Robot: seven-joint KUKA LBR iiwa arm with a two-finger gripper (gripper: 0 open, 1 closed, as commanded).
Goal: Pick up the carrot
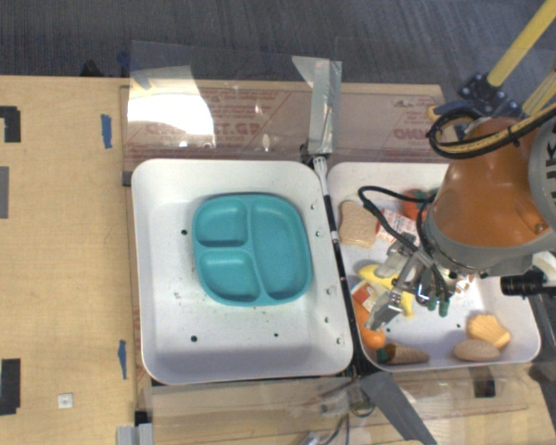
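carrot lies at right bin's front edge (beside tool, finger state unclear).

Two white bins sit side by side on the surface. The left bin holds one teal divided plate. The right bin holds one carrot, one bread slice and two tan pastries; other pieces under the arm cannot be counted.
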